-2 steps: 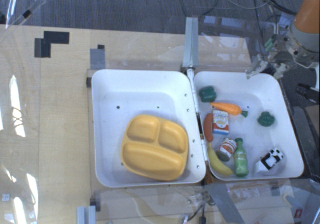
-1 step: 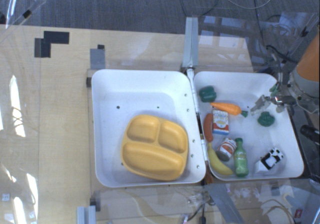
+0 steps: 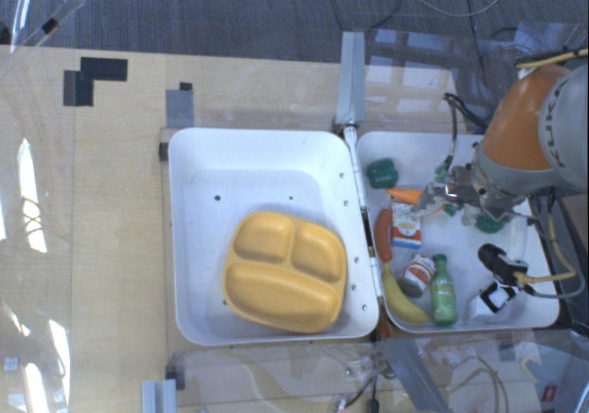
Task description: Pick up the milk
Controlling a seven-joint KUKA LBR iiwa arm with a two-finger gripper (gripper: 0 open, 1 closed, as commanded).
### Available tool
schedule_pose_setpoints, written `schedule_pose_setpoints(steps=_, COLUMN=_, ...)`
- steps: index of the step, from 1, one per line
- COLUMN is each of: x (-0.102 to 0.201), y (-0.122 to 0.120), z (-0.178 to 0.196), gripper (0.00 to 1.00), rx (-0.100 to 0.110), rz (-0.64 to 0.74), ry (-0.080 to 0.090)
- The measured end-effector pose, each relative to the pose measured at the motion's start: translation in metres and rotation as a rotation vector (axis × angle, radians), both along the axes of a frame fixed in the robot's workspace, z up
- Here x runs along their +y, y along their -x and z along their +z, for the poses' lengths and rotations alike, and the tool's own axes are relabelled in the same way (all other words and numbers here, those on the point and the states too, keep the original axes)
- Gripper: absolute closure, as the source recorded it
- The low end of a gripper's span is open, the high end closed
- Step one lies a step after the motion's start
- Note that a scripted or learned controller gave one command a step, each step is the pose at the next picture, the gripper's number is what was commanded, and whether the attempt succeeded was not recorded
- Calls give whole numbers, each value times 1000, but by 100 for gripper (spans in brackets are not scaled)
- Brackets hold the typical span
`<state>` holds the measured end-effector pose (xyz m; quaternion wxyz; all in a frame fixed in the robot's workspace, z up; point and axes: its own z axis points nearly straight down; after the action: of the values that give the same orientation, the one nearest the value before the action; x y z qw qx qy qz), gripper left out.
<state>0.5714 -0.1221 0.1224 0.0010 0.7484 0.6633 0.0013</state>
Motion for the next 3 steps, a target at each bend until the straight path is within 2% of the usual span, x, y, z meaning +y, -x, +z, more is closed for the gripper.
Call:
schedule_pose_setpoints(steps=1, x=-64, y=47, z=8, gripper=0, rx=-1, rz=13, ry=1)
schedule_pose_setpoints(steps=2, x=-79, y=80, z=-34, gripper=0, rx=-8, rz=134, ry=3)
schedule_pose_setpoints(steps=3, x=-82, y=80, z=-34, gripper=0, rx=-10, rz=183, ry=2)
